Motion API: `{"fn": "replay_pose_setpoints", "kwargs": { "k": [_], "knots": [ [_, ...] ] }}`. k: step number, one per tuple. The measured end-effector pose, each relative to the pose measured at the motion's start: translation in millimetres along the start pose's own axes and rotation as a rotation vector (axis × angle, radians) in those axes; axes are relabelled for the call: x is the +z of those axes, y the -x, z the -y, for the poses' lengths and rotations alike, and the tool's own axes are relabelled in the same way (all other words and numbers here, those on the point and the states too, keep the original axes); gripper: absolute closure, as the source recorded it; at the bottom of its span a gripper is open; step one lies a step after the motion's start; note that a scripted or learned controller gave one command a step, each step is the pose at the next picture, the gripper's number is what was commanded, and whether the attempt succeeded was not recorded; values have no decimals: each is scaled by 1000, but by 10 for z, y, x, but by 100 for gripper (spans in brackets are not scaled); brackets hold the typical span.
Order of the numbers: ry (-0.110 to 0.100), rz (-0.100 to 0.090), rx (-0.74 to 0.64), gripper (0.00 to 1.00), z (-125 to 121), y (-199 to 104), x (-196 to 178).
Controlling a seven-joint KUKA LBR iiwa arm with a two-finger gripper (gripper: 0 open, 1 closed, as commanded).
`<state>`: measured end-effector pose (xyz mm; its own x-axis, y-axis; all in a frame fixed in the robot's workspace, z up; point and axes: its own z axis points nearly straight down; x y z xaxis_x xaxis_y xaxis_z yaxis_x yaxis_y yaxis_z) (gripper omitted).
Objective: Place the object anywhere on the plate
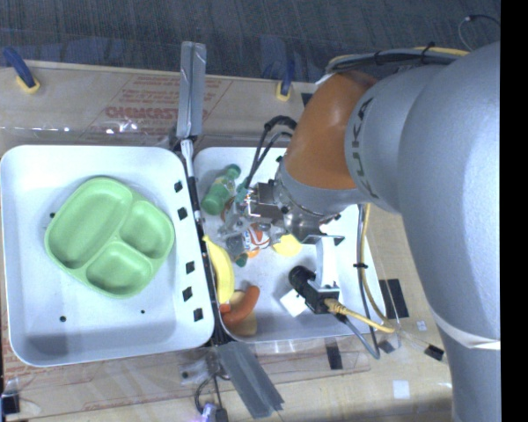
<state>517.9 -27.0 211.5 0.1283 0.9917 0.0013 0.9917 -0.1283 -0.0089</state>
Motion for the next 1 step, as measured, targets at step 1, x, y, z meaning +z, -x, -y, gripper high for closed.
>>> {"fn": "replay_pose_setpoints", "kwargs": {
  "k": [1],
  "knots": [
    [5, 2, -131, 100, -75, -689, -187]
  ]
}}
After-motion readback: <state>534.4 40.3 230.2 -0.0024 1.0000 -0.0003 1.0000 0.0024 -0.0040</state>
